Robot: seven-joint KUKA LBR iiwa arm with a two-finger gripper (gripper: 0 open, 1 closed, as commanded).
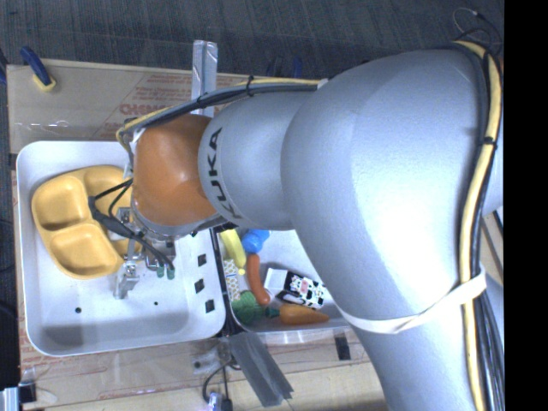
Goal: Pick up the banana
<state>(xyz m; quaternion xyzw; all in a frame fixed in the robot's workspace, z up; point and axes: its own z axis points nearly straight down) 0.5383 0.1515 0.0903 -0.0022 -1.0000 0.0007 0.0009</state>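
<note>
The banana (230, 247) is a yellow piece lying along the left wall of the right bin (257, 330), partly hidden under the arm. My gripper (144, 274) hangs below the orange wrist band over the left bin (103, 324), to the left of the banana and across the wall between the bins from it. Its two short metal fingers (127, 282) stand apart just above the bin floor, open with nothing between them.
A yellow divided tray (73, 221) lies in the left bin, right beside the gripper. Near the banana are a blue piece (255, 241), a red-orange stick (257, 281), a green item (247, 301), an orange carrot-like item (301, 315) and a black-and-white box (295, 287). The arm covers most of the right bin.
</note>
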